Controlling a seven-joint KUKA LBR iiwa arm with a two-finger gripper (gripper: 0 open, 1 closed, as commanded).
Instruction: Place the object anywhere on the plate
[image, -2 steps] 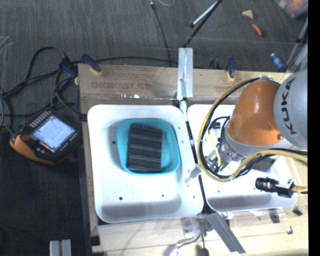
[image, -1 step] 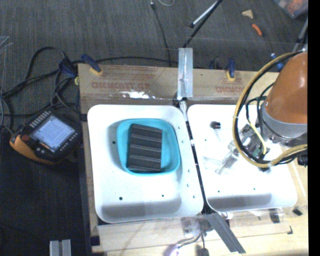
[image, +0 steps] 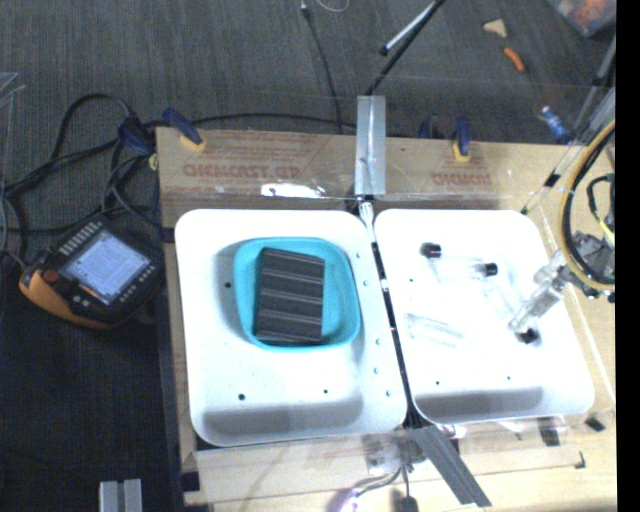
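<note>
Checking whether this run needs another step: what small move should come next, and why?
Probably none beyond keeping the arm back: the dark ribbed block already lies flat on the turquoise plate in the left bin, so the placement looks finished.

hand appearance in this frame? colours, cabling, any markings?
The hand is slim and pale, whitish-grey and almost see-through against the white bin, with a dark tip at its lower end. Behind it, a yellow cable loops beside black cables. It is too small to make out any markings.
</note>
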